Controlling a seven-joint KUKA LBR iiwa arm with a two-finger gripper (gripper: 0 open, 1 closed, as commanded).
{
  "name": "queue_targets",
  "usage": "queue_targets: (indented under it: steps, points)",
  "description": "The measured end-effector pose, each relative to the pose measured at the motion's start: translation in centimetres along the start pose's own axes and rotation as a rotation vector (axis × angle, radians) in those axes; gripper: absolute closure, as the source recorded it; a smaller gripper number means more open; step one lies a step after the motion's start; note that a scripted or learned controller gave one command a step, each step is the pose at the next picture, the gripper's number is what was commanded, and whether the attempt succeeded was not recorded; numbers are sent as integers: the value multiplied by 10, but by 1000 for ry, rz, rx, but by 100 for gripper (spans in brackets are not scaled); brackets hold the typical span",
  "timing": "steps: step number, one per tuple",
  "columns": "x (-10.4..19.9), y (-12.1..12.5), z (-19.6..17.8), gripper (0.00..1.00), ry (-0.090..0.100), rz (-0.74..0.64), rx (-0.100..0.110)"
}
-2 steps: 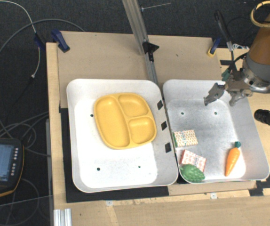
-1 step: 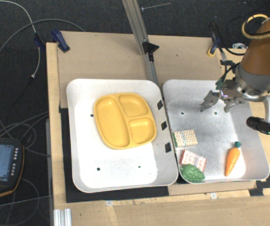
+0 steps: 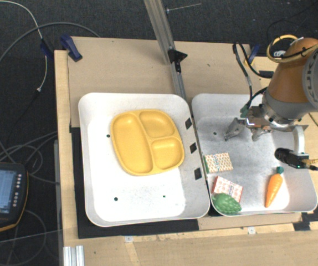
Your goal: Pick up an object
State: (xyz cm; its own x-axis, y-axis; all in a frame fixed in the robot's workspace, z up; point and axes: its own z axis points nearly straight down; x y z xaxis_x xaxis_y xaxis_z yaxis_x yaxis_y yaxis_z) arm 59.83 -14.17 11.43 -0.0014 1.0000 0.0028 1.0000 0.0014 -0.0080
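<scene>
Grey arm with orange band enters from the right of the frame; its two-finger gripper (image 3: 242, 127) hangs over the upper part of the right shallow white bin (image 3: 308, 201). Fingers (image 3: 232, 131) look spread, one tip toward the left and one nearer the wrist, with nothing between them. No object held.

Candidate objects all lie in the lower part of the right bin, well apart from the gripper:
- small patterned card packet (image 3: 219, 162), flat, lower left of the gripper
- red-and-white printed box (image 3: 227, 187), below the packet
- green leafy toy vegetable (image 3: 227, 204), touching the box, at the bin's bottom edge
- orange toy carrot with green top (image 3: 273, 188), lower right, standing clear of the rest.

Left white bin (image 3: 92, 148) carries a yellow three-compartment plastic tray (image 3: 146, 141). Wooden desk (image 3: 120, 65) under both.

Judgement: step in hand is approach, no grasp begun. The carrot seems the best target: isolated, rounded, thick enough to pinch. Advise centring over its middle, turning the fingers across its long axis, descending straight, closing only once the tips flank it. The flat packet would likely slip; the box and the green piece crowd each other.
</scene>
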Motion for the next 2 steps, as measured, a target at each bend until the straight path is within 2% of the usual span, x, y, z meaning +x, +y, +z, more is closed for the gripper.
queue_targets:
  steps: [1, 2]
  points:
    - [0, 2, -16, 100, -1, 0, -9]
    - [-7, -1, -63, 100, -4, 2, -14]
